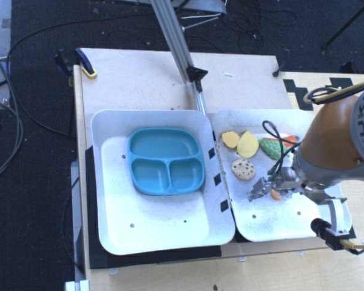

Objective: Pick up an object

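The cookie (243,169), a small round disc dotted with dark chips, lies flat in the right bin (291,226), near its left wall and just below two yellow pieces (241,143) that look like toy fruit or potato. It looks like rigid toy plastic, light and stiff rather than fragile, though its low flat shape gives little height to grip; pinching it across the rim from straight above seems the safest hold. A green and orange toy vegetable (273,147) lies to the right of the yellow pieces, partly behind a black cable. The tool (262,190) sits low in the same bin, just right of and below the cookie, with something small and orange beside it; whether its fingers are apart or together I cannot tell. The left bin (109,223) carries a blue divided tray (167,160), and both bins rest on the bench (139,80).
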Motion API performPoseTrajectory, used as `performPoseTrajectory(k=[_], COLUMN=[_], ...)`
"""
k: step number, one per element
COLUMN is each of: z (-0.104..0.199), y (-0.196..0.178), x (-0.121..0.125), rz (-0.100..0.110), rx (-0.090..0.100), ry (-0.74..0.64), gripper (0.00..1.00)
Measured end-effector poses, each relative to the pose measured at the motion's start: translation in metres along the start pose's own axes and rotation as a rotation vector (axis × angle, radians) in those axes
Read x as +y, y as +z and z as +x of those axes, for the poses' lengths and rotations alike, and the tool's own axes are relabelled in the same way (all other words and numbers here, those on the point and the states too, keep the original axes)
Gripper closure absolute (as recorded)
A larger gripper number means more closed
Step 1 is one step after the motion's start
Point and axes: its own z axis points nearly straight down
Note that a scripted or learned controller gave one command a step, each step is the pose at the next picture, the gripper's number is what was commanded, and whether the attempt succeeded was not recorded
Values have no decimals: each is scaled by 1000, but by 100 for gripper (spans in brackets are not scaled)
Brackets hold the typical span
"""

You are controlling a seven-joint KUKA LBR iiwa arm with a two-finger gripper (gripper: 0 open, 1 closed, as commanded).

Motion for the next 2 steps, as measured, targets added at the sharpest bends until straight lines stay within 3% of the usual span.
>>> performPoseTrajectory(k=[1, 2], z=[0, 0], y=[52, 41], x=[0, 0], rz=[-3, -5], rx=[-1, -1], ry=[0, 2], gripper=[0, 100])
